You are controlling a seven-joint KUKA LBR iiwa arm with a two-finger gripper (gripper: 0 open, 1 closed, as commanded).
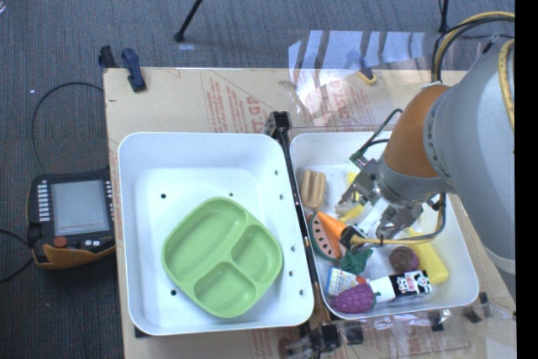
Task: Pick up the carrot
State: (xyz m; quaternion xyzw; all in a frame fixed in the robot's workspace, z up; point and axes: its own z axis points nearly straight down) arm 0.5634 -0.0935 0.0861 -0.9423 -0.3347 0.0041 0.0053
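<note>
The worktop [193, 92] bears two white bins: one [143, 181] well off to the hand's far side holds one green plate [223, 256] with three compartments; the other [462, 265], under the hand [376, 223], holds the toy food. The hand hangs low over this second bin, and whether it is released or clenched cannot be told from here, since the wrist covers it.

The carrot [334, 227] lies just beside the hand, toward the divider between the bins, its orange body pointing away from the hand and its green top [355, 259] near the hand's lower edge. It looks like a small plastic toy: probably light, stiff and smooth, so it may slip or roll. The thick end by the leaves looks the best place to grip, across its width.

Counted: one carrot, one watermelon slice [324, 238] touching it, one tan piece [313, 187], one purple grape bunch [353, 297], one brown ball [403, 258], one milk carton [408, 285], some yellow pieces partly hidden.
</note>
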